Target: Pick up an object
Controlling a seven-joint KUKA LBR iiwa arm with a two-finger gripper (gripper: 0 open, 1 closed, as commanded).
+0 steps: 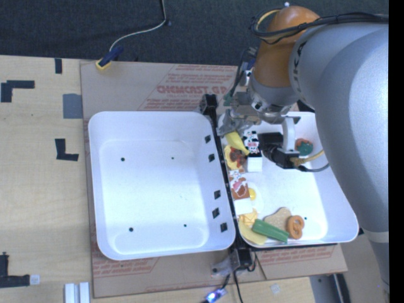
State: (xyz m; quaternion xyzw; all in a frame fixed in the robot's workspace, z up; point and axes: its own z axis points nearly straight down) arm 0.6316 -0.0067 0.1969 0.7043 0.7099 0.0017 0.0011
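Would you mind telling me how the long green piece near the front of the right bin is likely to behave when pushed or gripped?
The green piece looks like a smooth, rounded toy vegetable, so it may roll sideways if nudged. It rests partly against a tan slice and a yellow piece, which might shift with it. It appears small and probably light and stiff.

**Bench, board and cable**

A cardboard sheet (189, 84) with red print lies on the light wooden bench (38, 169), under two white bins. Black tape marks (63, 150) dot the bench on the left. A thin cable (142, 31) runs over dark carpet (76, 11) to a blue-and-yellow plug (108, 57) at the cardboard's far corner.
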